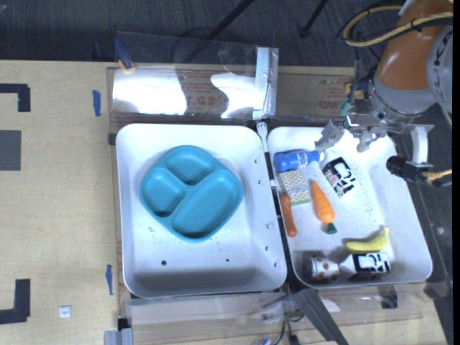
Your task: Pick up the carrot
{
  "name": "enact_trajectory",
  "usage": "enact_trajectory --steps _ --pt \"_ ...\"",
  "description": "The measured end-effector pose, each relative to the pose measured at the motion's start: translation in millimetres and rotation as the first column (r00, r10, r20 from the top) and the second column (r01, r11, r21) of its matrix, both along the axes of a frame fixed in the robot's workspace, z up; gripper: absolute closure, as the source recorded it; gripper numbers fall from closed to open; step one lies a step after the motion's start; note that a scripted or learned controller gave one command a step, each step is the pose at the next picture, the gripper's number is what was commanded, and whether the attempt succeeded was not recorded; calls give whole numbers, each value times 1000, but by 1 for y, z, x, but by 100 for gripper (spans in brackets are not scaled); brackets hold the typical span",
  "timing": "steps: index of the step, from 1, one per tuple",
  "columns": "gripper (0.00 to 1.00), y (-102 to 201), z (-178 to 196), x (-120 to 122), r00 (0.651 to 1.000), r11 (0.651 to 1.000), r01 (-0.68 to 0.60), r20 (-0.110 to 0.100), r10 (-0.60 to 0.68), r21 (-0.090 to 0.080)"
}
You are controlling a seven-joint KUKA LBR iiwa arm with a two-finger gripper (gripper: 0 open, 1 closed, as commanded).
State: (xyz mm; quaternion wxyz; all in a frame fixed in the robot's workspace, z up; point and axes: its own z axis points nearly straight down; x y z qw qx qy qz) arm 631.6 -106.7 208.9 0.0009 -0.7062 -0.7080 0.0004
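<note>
From above, the claw hangs with fingers spread and nothing between them over the right bin's far end. The carrot lies well below it, beside a patterned packet.

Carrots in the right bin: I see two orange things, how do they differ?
The carrot is fatter and brighter, with a green end toward the banana; the thin stick is slimmer and darker orange, with no green showing. The carrot lies out in the bin; the thin stick runs along its left wall. Both are orange, elongated and lie flat.
</note>
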Motion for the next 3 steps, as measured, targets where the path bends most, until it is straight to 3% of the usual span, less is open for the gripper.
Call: enact_trajectory --steps 1,2,3 --pt "0 -4 -95 -13 995 995 95 32 -95 -4" --pt "0 4 -100 -59 964 966 260 65 -260 2" --pt "0 3 -101 -95 954 957 291 69 -291 5"
